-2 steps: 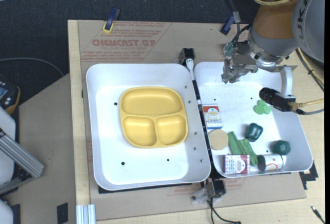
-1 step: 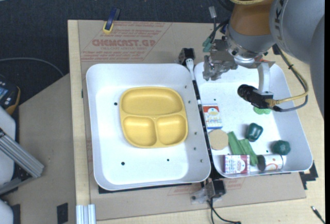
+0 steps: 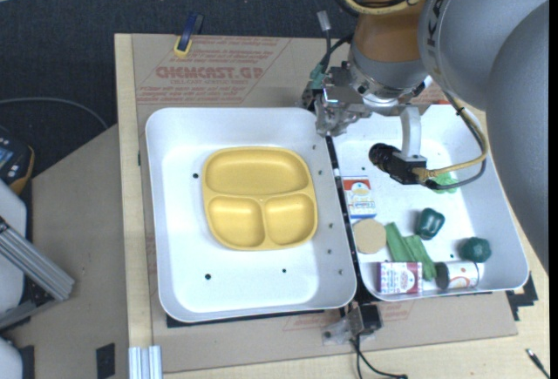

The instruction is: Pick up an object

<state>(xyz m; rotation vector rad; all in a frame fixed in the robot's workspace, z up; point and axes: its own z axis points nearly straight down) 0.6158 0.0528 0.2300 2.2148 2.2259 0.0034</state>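
Objects for picking lay untouched in right bin (image 3: 499, 220): small carton (image 3: 358, 197), tan disc (image 3: 370, 236), green pieces (image 3: 428, 222); gripper (image 3: 334, 113) hung over bin's far-left corner, finger state impossible to tell; approach step judged; next move needed shift toward carton, then descent.

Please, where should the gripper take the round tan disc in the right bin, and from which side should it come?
Probably straight from above, closing across the edges of the tan disc. It lies flat on the right bin, so no side face stands up. The small carton and the green stick lie close, so the free sides suit the fingers best.
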